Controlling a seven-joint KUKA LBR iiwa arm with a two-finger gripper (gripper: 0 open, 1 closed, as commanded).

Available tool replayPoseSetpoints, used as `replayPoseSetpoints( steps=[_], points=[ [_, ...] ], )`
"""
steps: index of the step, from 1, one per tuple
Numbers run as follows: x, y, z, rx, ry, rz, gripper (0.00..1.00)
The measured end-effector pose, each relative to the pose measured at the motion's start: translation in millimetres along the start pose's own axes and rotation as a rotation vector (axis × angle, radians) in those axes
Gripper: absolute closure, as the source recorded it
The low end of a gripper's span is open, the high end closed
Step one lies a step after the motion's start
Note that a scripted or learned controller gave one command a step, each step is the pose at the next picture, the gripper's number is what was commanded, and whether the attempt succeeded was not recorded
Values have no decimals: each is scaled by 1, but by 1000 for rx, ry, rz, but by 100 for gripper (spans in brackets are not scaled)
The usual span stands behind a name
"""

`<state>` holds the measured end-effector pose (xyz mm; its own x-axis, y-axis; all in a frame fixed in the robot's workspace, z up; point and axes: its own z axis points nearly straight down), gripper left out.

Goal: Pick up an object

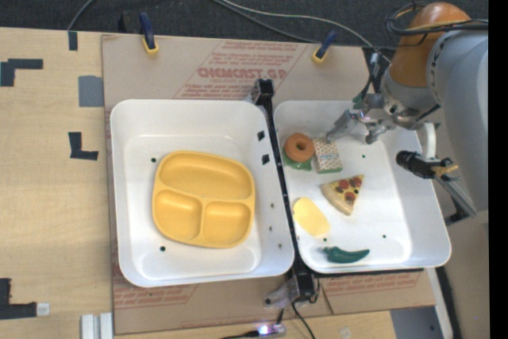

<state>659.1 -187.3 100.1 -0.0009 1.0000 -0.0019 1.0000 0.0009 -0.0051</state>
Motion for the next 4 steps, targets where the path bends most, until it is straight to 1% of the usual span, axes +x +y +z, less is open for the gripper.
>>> replayPoseSetpoints(
  steps=[1, 3, 4],
  points=[
    [1, 1, -13, -4, -1, -2, 100],
    [4, 2, -105, -9, 1, -1, 100],
    [48, -16, -114, -4, 3, -3, 100]
  ],
)
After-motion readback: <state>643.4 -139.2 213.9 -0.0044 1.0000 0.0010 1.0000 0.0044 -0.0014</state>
